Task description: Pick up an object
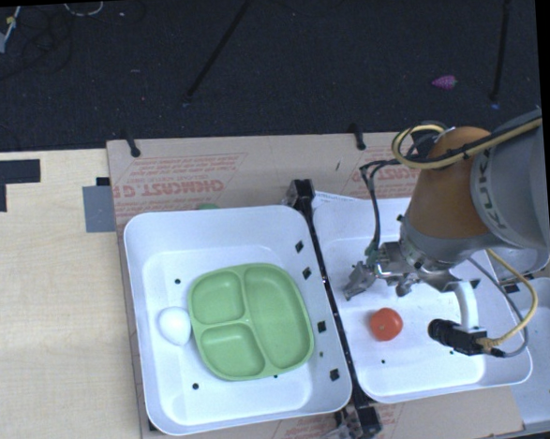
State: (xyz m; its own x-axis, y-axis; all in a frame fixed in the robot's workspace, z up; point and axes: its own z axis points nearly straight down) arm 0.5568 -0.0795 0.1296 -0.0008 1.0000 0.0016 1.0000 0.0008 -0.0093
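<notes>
**White bins, one red ball, gripper parked right next to it**

Brown cardboard (216,176) sat under the whole setup, with the two shallow bins side by side on top. The left bin (138,270) was mostly taken up by a green divided plate (262,299), three compartments, lying flat. The right bin (427,372) had the grey arm (462,201) reaching in over it from the right, orange band and all.

The gripper (359,281) hung low over the right bin, close to the wall between the two bins. Couldn't tell from this angle whether it was open or closed, too much clutter around the tip. It wasn't holding anything that I could see.

The red ball (387,324) sat on the right bin's floor just below and to the right of the gripper in the view, near but apart.

Smallest thing was a white egg (174,325) in the left bin, touching the plate's left edge.
</notes>
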